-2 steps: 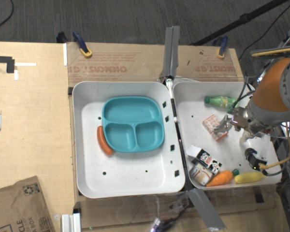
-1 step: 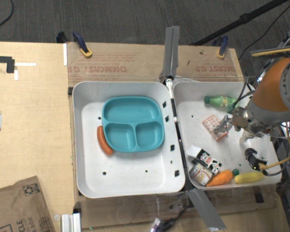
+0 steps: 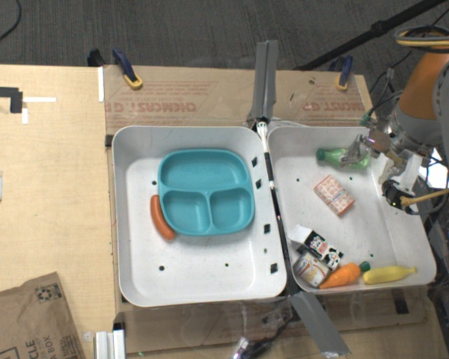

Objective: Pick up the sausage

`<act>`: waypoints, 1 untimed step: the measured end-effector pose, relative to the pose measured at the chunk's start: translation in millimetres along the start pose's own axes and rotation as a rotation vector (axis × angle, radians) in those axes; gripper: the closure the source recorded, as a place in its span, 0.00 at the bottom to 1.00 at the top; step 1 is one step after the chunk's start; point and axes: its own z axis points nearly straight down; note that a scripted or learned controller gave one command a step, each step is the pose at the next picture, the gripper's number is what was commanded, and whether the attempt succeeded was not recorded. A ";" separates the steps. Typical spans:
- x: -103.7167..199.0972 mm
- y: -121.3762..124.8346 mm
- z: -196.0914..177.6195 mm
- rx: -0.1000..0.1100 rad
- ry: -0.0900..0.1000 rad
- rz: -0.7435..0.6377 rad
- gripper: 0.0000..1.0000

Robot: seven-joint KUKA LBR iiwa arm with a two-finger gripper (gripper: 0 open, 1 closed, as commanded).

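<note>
**Sausage tucked against the plate, gripper over the other bin**

Clutter filled the near corner of the right bin (image 3: 404,223): a carrot (image 3: 341,275), a yellow banana-like piece (image 3: 388,274) and a small black-and-white carton (image 3: 319,247) lay close together by the front wall. Slightly farther back a pinkish box (image 3: 334,195) sat alone.

In the left bin (image 3: 135,223) the sausage (image 3: 162,218) lay on the floor, touching or just beside the left edge of the teal divided plate (image 3: 206,191). It was orange-red, short and slim, gently curved, with rounded ends and a smooth skin. It was probably a light toy, likely firm or slightly yielding, and its glossy round body could roll or slip out of a pinch. The best hold seemed to be across its middle, fingers straddling the narrow width; the plate rim crowding its right side left little room for one finger there, so the lower end, which stood a bit clearer of the plate, might have served better.

Farthest back, the gripper (image 3: 357,154) hung over the right bin's rear, well apart from the sausage and just beside a green bottle (image 3: 337,155). Whether it was spread or pressed together could not be told.
</note>
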 end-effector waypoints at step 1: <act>0.2 -0.1 -8.4 0.002 -0.003 -0.004 1.00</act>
